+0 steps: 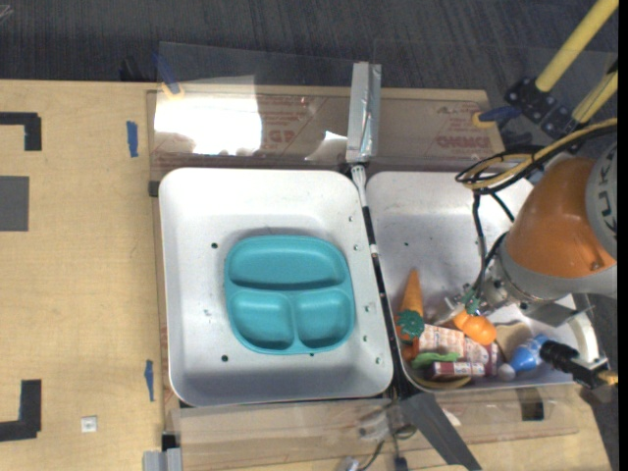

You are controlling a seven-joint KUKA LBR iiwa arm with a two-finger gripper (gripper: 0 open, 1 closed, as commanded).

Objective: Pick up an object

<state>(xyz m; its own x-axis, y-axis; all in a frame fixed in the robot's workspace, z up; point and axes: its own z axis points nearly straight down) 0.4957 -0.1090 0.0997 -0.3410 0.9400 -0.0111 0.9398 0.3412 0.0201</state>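
Observation:
The right bin (422, 224) holds a pile of small items along its near edge. Among them are a toy carrot (411, 297), a round orange piece (479, 329), a white and red packet (453, 341), a dark red tube (461, 368) and a blue item (527, 356). My gripper (475, 304) is low in this bin, right above the orange piece and just right of the carrot. The arm's orange band (559, 229) and wrist hide most of it. I see nothing lifted clear of the pile.
The left bin (186, 263) holds a teal divided plate (288, 291) at its middle. A metal divider (362, 116) and a clear panel stand behind the bins. Cables (500, 170) loop over the right bin's far corner. A yellow pole (584, 27) crosses the top right.

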